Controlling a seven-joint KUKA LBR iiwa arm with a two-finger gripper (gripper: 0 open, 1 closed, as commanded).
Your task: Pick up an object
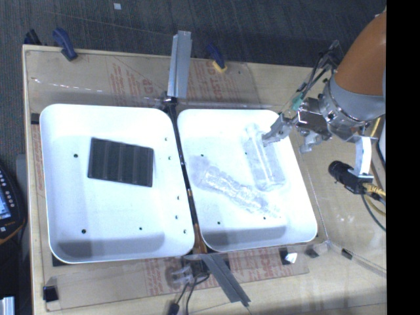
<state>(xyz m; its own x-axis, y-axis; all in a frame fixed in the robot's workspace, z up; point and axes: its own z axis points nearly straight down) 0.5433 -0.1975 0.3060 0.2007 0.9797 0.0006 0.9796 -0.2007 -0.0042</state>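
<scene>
Just below the pincer (279, 128), a clear plastic bottle (264, 161).

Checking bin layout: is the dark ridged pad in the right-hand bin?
No, the dark ridged pad lies flat in the left bin; the right bin holds clear plastic pieces.

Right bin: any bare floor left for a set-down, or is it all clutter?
Right bin: bare along the near wall and in the far-left corner. The middle is crowded by a clear bottle and crinkled clear wrap; the gripper hangs over the far-right corner. Left bin: open all around the dark ribbed pad.
</scene>
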